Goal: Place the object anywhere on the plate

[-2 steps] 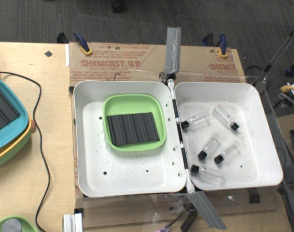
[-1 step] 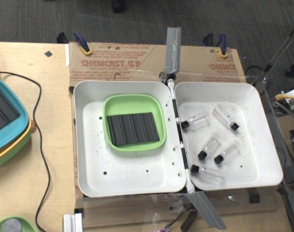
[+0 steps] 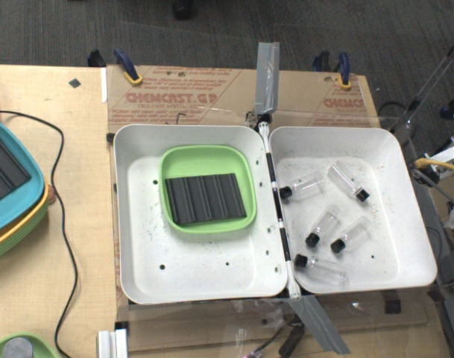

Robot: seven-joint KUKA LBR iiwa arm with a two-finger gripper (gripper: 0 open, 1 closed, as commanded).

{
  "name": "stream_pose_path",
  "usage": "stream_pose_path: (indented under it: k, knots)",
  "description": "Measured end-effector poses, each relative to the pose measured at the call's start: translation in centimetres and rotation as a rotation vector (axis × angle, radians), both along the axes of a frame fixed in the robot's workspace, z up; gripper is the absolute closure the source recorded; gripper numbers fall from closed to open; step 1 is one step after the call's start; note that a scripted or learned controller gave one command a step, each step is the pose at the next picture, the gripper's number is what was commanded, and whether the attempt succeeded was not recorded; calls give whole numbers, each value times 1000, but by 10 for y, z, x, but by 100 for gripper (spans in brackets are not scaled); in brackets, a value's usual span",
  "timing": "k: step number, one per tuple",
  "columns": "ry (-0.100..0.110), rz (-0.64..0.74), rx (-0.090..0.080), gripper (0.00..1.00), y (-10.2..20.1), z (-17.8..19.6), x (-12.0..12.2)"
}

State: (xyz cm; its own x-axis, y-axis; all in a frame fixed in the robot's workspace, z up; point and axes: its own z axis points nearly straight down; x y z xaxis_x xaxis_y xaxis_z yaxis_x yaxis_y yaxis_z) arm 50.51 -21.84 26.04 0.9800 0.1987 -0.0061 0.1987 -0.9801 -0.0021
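Bench bins (image 3: 130, 222): one plate (image 3: 208, 159), five vials (image 3: 323, 226)

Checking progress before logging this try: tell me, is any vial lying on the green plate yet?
No, the green plate carries just its dark ribbed insert, while all five vials lie in the right bin.

Red print is legible on the cardboard sheet (image 3: 212, 88) lying on the counter (image 3: 48, 200) behind the bins. On the left portion it reads "CHEMCAST.G P" in large letters, with smaller red lines above and below too fine to read. The right portion (image 3: 350, 101) repeats the same print, cut off, legible only as "CHEMCA". No other text is readable.
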Motion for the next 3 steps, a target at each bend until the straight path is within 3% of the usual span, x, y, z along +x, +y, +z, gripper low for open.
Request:
stream_pose_path:
  k: [1,2,3]
  knots:
    - [-2,-2,-1,0,-4,26,-26]
    - [-1,-2,0,0,-4,-2,-28]
    - [-1,4,-1,0,-4,116,12]
